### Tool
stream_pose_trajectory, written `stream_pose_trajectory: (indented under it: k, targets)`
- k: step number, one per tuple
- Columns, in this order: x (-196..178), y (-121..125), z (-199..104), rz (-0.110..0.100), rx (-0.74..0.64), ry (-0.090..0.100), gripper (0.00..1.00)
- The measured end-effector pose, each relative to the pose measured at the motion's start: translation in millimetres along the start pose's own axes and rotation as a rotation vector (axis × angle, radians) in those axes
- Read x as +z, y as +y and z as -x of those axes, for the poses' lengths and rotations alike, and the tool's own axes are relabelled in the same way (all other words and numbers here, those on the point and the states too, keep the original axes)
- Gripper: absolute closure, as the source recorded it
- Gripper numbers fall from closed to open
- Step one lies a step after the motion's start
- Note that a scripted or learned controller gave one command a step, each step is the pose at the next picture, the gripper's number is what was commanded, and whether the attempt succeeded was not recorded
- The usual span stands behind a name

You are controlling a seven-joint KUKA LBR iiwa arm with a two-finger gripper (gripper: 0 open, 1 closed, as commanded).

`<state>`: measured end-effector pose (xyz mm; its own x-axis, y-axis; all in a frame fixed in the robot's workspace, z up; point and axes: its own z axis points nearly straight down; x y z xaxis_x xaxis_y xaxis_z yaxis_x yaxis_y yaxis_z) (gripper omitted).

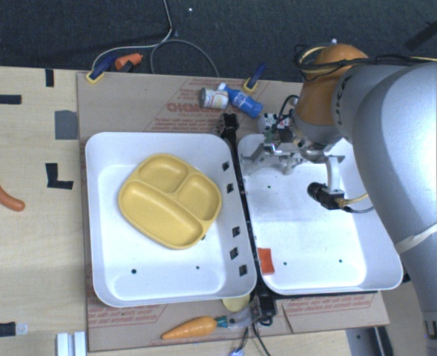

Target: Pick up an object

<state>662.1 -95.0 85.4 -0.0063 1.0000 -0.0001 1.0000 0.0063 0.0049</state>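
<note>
On the far left of the table lies a sausage, well apart from both bins. The left bin holds a yellow plate with three compartments, lying flat near the bin's middle. Below the bins a carrot rests on the cardboard, and above them a small bottle lies on its side.

The right bin holds a small orange block close to its left wall, near the front. That is the only thing in this bin and likely the pick target. The tool hangs over the bin's back left corner, well apart from the block. Whether it is open or closed I cannot tell; clutter around the wrist hides it.

To do the step well, the arm should carry the tool forward along the left wall until it is over the block, then descend straight. The block sits just beside the wall, so a grip running parallel to the wall should avoid striking it.
</note>
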Motion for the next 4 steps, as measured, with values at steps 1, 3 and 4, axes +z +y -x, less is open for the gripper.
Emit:
stream_pose_trajectory:
  k: [1,3,4]
  targets:
    - [-1,-15,0,-0.001,0.006,-0.003,0.0]
    - [-10,7,8,-0.002,0.003,-0.002,1.0]
    - [-10,7,8,-0.003,0.003,-0.002,0.0]
